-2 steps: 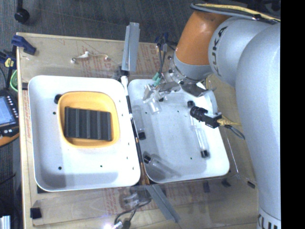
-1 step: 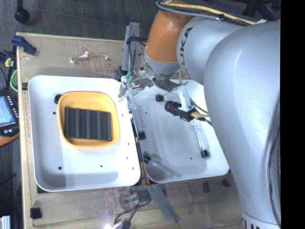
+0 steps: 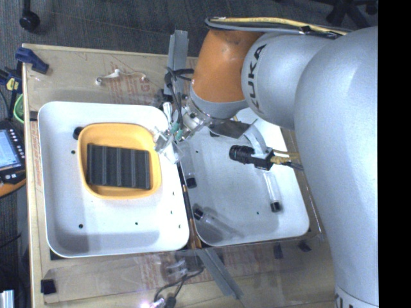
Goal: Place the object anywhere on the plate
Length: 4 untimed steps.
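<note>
Over the upper right corner of the yellow plate (image 3: 82,154), my gripper (image 3: 168,136) hangs low, close above the rim on that side. From this angle I cannot tell whether it is set wide or narrow, and I cannot make out anything gripped in it. A dark ribbed block (image 3: 122,167) lies flat inside the plate, filling most of its floor, with its long ribs running from the plate's far side toward the near side. The block's upper right corner sits just left of and below my gripper, near it but apart. The plate itself rests in the left bin (image 3: 109,236). Well to the right of the plate, in the right bin (image 3: 231,191), a clear tube (image 3: 271,186) lies on the floor, and a second clear tube (image 3: 210,220) lies nearer the plate's lower right side. My arm (image 3: 225,63) reaches in from beyond the plate's right.
</note>
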Each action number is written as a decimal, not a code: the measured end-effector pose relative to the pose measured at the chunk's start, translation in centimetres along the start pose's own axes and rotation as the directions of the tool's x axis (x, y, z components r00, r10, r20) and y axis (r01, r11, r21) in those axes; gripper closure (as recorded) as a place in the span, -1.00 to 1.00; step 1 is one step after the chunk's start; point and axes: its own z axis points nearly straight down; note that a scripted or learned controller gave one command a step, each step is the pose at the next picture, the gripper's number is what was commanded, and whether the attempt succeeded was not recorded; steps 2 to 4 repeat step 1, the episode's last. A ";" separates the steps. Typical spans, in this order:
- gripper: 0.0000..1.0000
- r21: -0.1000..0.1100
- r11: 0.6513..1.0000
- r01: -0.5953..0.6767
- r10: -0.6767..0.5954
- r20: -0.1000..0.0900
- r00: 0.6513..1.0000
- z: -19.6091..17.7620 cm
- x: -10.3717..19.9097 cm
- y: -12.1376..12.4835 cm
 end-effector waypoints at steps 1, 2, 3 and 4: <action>-1.00 0.000 1.000 -0.001 0.001 0.000 1.000 0.0 0.0 0.0; -1.00 0.000 1.000 -0.001 0.001 0.000 1.000 0.0 0.0 0.0; -1.00 0.000 1.000 -0.001 0.001 0.000 1.000 0.0 0.0 0.0; -1.00 0.000 1.000 -0.001 0.001 0.000 1.000 0.0 0.0 0.0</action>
